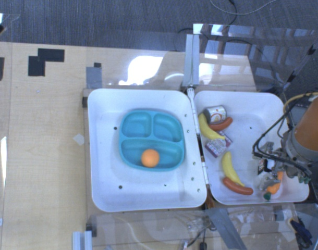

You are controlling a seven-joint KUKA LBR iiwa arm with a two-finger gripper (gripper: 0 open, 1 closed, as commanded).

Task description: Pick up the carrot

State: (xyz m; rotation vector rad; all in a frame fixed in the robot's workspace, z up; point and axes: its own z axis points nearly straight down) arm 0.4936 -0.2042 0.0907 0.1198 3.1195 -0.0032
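Note:
The carrot (273,188) is a small orange piece with a green end, lying in the front right corner of the right bin (253,108). My gripper (271,175) hangs directly over it, low in the bin, its dark body and cables covering the carrot's upper part. Another bit of orange shows beside the gripper at its right. The arm's orange band (311,132) rises to the right of it.
In the right bin lie a metal can (215,112), two bananas (209,129) (230,168), two sausages (221,123) (238,187) and a purple packet (218,146). The left bin (104,155) bears a blue divided plate (129,139) with an orange ball (150,158).

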